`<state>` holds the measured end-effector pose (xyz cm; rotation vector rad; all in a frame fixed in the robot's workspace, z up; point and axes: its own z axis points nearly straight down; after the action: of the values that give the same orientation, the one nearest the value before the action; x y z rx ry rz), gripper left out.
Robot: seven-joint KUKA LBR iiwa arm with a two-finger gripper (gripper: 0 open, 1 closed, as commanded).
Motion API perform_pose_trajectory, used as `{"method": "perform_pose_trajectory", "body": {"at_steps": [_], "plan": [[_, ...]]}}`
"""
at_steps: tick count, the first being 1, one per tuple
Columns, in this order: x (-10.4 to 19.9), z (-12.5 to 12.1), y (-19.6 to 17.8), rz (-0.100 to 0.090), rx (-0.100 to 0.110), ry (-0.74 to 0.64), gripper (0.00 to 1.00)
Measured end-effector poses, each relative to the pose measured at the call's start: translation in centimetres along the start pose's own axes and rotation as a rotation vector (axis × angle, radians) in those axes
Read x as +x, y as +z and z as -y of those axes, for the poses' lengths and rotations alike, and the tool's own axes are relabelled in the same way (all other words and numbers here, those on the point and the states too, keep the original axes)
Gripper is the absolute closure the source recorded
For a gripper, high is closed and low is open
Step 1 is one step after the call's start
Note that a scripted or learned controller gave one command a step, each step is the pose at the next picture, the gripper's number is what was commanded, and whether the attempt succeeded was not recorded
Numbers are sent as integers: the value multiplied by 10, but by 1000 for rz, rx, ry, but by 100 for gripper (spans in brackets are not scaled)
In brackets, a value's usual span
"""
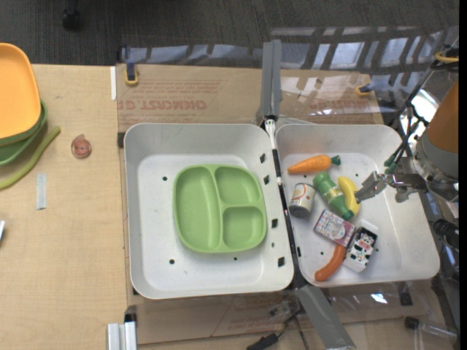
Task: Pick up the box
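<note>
Wooden bench (66, 254), two white bins (139, 217); gripper (373, 184) jaws apparently spread, pinching nothing.

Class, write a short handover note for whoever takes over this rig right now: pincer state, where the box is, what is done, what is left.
Pincer: open, holding nothing, over the right bin beside the banana.
Box: lying flat in the right bin, between the green bottle and the sausage, next to a black-and-white carton.
Done: arm has reached the right bin.
Left: move to the box, grip, lift.
</note>
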<state>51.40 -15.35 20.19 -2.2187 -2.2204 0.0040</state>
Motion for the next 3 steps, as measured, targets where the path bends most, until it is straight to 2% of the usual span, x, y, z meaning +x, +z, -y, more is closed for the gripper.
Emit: {"method": "perform_pose_trajectory", "body": {"at_steps": [1,2,3], "plan": [[27,2,106,1,-9,78,0],[49,-6,106,4,-13,-166,0],[53,16,105,4,-16,-241,0]]}}
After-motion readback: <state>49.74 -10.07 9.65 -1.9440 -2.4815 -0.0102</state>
